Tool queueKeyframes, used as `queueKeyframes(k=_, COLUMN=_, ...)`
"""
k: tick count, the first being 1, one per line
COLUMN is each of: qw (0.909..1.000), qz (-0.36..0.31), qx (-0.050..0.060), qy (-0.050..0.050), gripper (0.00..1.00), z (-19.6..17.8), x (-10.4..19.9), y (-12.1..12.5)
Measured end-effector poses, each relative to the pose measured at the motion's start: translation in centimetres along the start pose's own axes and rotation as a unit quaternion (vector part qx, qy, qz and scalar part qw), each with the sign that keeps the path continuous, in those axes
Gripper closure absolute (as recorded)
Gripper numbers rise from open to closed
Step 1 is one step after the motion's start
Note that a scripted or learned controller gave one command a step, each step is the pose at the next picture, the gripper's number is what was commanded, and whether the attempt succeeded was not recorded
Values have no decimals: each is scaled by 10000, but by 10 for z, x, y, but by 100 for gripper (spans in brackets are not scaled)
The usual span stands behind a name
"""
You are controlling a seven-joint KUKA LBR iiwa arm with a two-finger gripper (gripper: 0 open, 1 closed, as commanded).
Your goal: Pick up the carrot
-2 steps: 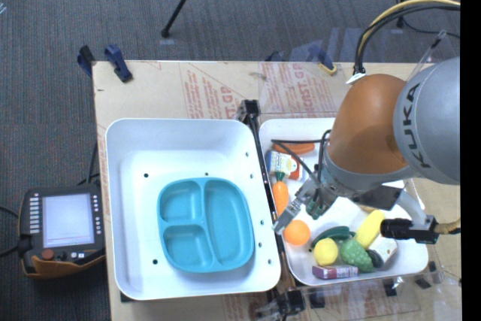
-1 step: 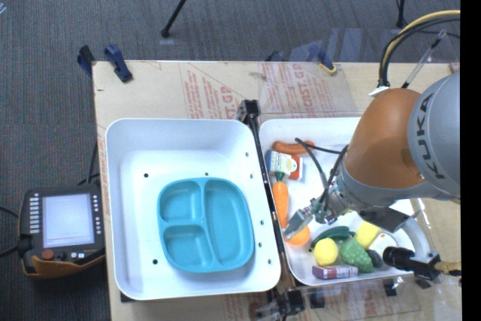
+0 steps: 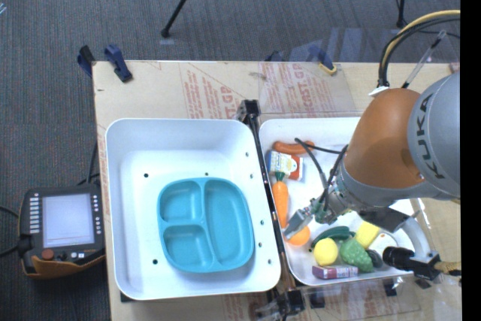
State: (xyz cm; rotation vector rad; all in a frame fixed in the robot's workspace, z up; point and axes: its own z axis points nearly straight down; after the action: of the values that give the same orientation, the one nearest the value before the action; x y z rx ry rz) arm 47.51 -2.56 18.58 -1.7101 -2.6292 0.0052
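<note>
Down at the near edge of the right bin (image 3: 301,276) there's a little pile of toy food: a small flat pack (image 3: 335,272) with a pink label lying along the near wall, a lemon (image 3: 325,251) just behind it, a bumpy green veg (image 3: 358,255) to its right and a yellow piece (image 3: 367,234) beyond that, all pretty much touching each other. Something dark and green (image 3: 333,234) pokes out between the lemon and the arm, can't really say what it is. The gripper (image 3: 301,219) hangs low over the left part of that bin, with the arm (image 3: 398,146) coming in from the right and its big orange band covering a lot of the bin's middle. Can't tell whether the jaws are spread or pressed together, they're too small and dark from up here. The carrot (image 3: 280,201) lies along the bin's left wall, pointing roughly near-to-far, just left of the gripper and not between its fingers as far as I can see. An orange round thing (image 3: 299,237) sits right under the gripper tip, close to the carrot's near end. Farther back there's a white packet with red on it (image 3: 284,162) and a reddish-orange strip (image 3: 289,147) behind that. Over in the left bin (image 3: 131,162) a blue divided plate (image 3: 205,224) sits in the middle. Way off left, on the floor, there's a pendant (image 3: 63,228) with a screen.
</note>
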Motion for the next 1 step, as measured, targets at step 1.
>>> queueKeyframes(k=1, qw=10000, qz=0, qx=0, qy=0, gripper=0, z=0, x=0, y=0)
